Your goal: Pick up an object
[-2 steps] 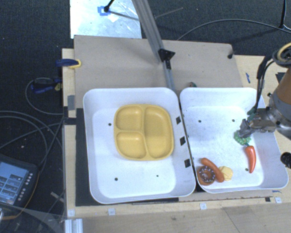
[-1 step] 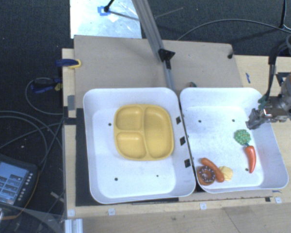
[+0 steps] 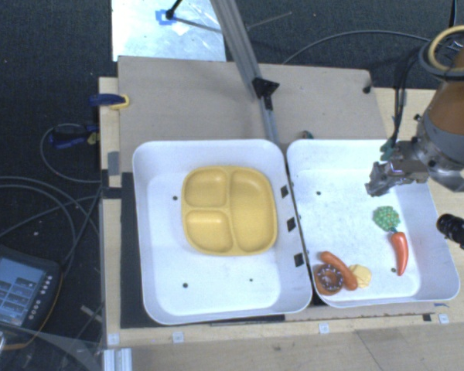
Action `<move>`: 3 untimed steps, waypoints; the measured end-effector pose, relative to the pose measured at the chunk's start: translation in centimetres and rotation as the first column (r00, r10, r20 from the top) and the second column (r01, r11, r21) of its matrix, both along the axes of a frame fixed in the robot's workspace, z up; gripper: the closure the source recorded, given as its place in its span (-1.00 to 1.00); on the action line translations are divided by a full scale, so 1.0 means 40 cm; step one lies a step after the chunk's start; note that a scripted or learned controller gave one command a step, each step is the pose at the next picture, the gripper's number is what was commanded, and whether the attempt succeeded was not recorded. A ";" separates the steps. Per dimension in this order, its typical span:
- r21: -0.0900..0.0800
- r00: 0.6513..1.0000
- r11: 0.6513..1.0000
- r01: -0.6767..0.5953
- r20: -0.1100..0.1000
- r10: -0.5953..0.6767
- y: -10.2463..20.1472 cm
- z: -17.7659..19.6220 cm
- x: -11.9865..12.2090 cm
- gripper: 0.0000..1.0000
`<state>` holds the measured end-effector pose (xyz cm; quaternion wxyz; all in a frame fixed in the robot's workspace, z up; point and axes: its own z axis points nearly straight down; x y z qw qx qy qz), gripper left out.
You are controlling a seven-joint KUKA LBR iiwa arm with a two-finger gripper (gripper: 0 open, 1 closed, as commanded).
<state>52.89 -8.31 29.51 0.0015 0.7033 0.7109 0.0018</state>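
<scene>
Doughnut (image 3: 327,278) and hot dog (image 3: 339,270) lie nearest; carrot (image 3: 400,252) points downward.

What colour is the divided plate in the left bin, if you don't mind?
Yellow; the plate shows clearly in the camera view.

Yellow three-compartment plate (image 3: 230,211) lies flat in left white bin (image 3: 158,284), well left of jaws. Black clips (image 3: 291,223) on bin edge, between plate and jaws. Grey pole (image 3: 240,45) slants across tan bench board (image 3: 185,99), up-left of jaws. Blue clamp (image 3: 108,100) at board's far-left edge. Teach pendant (image 3: 15,284) and grey cables (image 3: 54,199) on dark carpet (image 3: 46,37), farthest left of jaws.
</scene>
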 end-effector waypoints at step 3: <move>0.002 1.000 1.000 -0.001 -0.002 0.001 0.396 -0.065 0.147 1.00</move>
